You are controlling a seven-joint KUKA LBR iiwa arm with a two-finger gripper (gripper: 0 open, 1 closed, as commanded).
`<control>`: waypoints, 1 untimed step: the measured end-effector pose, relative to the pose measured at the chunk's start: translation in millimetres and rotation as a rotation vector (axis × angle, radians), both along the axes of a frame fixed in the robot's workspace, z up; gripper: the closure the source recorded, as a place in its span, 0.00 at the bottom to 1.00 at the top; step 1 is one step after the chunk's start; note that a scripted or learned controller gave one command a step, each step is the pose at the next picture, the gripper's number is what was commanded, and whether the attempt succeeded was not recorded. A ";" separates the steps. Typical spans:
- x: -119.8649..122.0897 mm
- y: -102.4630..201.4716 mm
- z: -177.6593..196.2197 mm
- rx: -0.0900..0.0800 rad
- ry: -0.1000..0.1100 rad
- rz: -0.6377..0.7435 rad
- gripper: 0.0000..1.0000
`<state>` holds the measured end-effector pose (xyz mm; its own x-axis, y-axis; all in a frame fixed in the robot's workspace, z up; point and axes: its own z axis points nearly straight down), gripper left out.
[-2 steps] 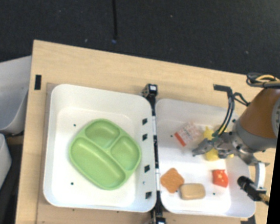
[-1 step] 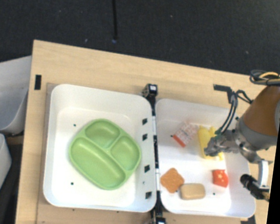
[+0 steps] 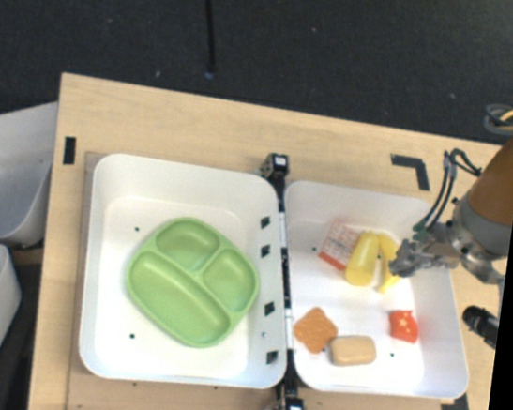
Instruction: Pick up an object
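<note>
Pale wooden worktop (image 3: 201, 130) carrying two shallow white bins side by side, with bare margin along the far and left edges. In the left white bin (image 3: 96, 338): a light-green plastic divided plate (image 3: 191, 280), slightly left of centre, open white floor all around it, widest toward the far-left corner. In the right white bin (image 3: 433, 366), from left: an orange-brown flat square piece (image 3: 316, 330) near the dividing wall; just right of it and touching, a tan rounded bread-like lump (image 3: 352, 351); farther back, a clear packet with a red-orange label (image 3: 338, 244), print too small to read; overlapping it, a yellow plastic bottle-shaped object (image 3: 362, 259); a small red block (image 3: 402, 325) well apart, toward the right wall. Free floor along the near edge and far-left corner. Grey arm with orange band (image 3: 497, 191) slanting down from the right edge; claw (image 3: 404, 259) low, just beside the yellow object's right side. Cannot tell whether open or closed.
</note>
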<state>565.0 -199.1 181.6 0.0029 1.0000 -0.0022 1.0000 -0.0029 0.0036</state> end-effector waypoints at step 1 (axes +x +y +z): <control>0.9 -1.7 53.7 -0.001 -0.002 0.005 1.00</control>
